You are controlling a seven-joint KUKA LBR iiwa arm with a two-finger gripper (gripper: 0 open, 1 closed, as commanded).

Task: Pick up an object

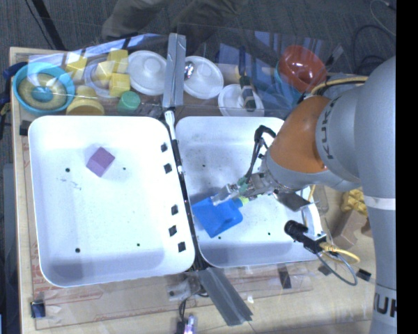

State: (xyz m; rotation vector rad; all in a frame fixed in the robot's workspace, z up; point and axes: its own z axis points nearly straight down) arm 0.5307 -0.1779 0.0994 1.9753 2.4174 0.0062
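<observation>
1. A wooden bench (17, 186) carried two shallow white bins side by side.
2. The left bin (49, 207) and the right bin (209, 134) touched along a grey divider.
3. Along the far edge, behind the left bin, stood a blue bowl (42, 89), yellow cups (111, 72) and a small green cap (129, 101).
4. Further right along that far edge sat white lids (148, 72), then a red bowl (301, 65) behind the right bin.
5. A yellowish object (354, 202) lay on the bench right of the right bin.
</observation>
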